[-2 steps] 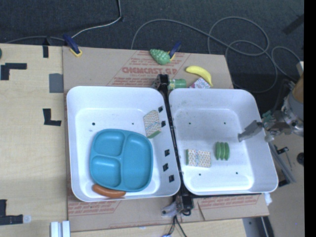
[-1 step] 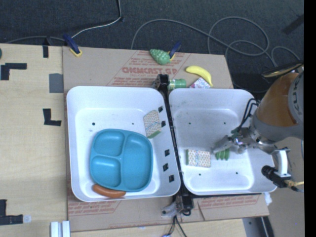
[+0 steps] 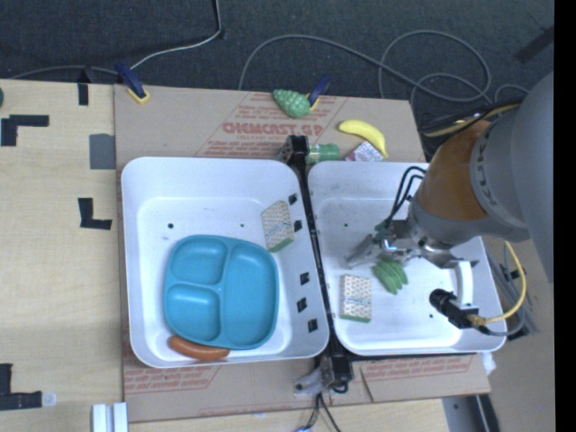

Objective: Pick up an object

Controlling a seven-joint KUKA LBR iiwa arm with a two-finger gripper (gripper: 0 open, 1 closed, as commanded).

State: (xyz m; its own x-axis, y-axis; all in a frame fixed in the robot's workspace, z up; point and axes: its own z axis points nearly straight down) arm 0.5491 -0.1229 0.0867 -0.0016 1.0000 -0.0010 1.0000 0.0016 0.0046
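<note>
Two shallow white bins are set side by side on a cardboard sheet on the desk, and the grey arm with its orange band is reached into the right bin (image 3: 414, 340) from the right edge. The two-finger gripper (image 3: 382, 244) is lowered near the middle of that bin, just above a small green leafy plastic toy (image 3: 392, 275), which lies on the bin floor slightly towards the near edge. Whether the fingers are open, closed or already touching the green toy cannot be told, since the wrist hides them and the metal parts blur together. A pale patterned rectangular block (image 3: 357, 297) lies flat near the right bin's near left corner, apart from the gripper. In the left bin (image 3: 144, 241), a blue plastic divided plate (image 3: 220, 292) is set in the near half, an orange sausage-shaped toy (image 3: 198, 348) is tucked against the plate's near edge, and a second pale patterned block (image 3: 279, 225) is propped by the right wall. A yellow toy banana (image 3: 363, 135) is left on the cardboard beyond the bins. No object is seen lifted, so the task is judged unfinished: a grasp has to be secured and the object raised clear of the bin.
</note>
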